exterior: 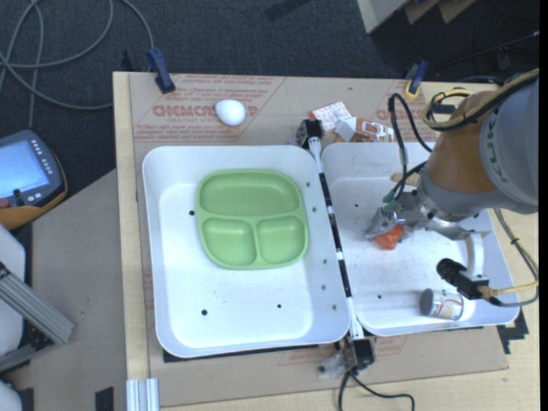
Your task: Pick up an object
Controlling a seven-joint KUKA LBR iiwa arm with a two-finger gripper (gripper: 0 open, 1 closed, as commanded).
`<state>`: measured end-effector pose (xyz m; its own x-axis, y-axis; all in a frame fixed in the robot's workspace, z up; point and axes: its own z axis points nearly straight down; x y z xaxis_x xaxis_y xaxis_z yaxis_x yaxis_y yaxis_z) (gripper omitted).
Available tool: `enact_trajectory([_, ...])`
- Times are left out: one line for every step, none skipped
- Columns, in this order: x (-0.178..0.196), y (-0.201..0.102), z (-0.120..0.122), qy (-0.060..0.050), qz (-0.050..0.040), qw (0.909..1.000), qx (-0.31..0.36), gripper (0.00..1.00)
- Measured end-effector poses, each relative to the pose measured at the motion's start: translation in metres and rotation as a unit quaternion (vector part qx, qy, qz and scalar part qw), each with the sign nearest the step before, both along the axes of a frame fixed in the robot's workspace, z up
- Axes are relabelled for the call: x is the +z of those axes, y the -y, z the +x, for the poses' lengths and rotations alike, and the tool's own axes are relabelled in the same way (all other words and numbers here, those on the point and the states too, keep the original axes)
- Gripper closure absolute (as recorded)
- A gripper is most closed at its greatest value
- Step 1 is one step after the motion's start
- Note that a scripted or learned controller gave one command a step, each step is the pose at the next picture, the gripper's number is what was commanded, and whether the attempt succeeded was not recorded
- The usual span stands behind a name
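I am hovering my gripper (pixel 387 223) low inside the right bin (pixel 360 178), right over a small orange object (pixel 388 240). I cannot tell how far my jaws are standing apart, or whether anything is sitting between them. The 1 risk I am judging: closing off-centre and nudging the orange piece away. A small jar (pixel 443 305) is lying nearer the bin's front rim.

Glossy white plastic bins (pixel 171 315), a matt green plastic tray (pixel 253 217), cardboard-like bench top (pixel 257 97).
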<state>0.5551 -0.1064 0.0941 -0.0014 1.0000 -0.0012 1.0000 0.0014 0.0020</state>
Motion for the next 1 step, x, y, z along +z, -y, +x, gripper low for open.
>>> enact_trajectory([0.0912, -0.0607, 0.0462, 0.000, 0.0009, 1.0000, 0.000, 1.00])
